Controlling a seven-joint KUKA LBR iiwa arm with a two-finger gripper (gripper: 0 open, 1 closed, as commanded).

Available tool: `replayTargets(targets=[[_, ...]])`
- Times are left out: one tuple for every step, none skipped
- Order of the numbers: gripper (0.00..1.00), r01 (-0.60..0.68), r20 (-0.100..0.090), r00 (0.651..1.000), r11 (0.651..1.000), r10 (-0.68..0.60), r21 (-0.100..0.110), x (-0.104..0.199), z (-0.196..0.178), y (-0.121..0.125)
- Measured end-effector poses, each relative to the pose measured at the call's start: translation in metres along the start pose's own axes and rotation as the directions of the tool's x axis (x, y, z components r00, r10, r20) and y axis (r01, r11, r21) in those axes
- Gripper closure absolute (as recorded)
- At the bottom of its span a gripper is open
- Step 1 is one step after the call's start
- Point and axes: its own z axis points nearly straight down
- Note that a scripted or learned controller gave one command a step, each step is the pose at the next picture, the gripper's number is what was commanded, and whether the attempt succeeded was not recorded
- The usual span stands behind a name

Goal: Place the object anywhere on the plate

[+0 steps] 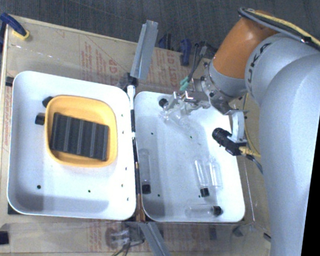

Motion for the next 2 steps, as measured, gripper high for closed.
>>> replayTargets(targets=[[1.0, 0.241, 0.0, 0.97, 0.97, -0.241, 0.003, 0.025, 0.002, -0.025], [1.0, 0.439, -0.001, 0.898, 0.898, -0.439, 0.004, 0.084, 0.007, -0.02]])
